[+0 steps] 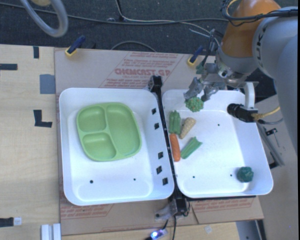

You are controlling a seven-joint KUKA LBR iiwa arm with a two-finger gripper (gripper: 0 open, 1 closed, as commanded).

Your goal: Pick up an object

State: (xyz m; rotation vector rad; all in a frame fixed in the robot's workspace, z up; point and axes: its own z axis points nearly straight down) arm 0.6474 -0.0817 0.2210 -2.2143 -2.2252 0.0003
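Observation:
My gripper (pixel 196 98) hangs over the far left corner of the right bin (pixel 225 184). It is shut on a small green broccoli floret (pixel 194 104) that sits at its fingertips. Just below it in the same bin lie a green pickle-like piece (pixel 175 121), a pale corn cob (pixel 187 127), an orange carrot (pixel 175 147) and a flat green pod (pixel 190 147). A dark green round piece (pixel 245 174) rests near the bin's front right corner.
The left bin (pixel 70 184) holds a green divided plate (pixel 108 131). A black divider (pixel 162 134) runs between the bins. Blue and yellow clamps (pixel 75 45) hold the cardboard at the back. The arm's grey body (pixel 285 44) looms over the right side.

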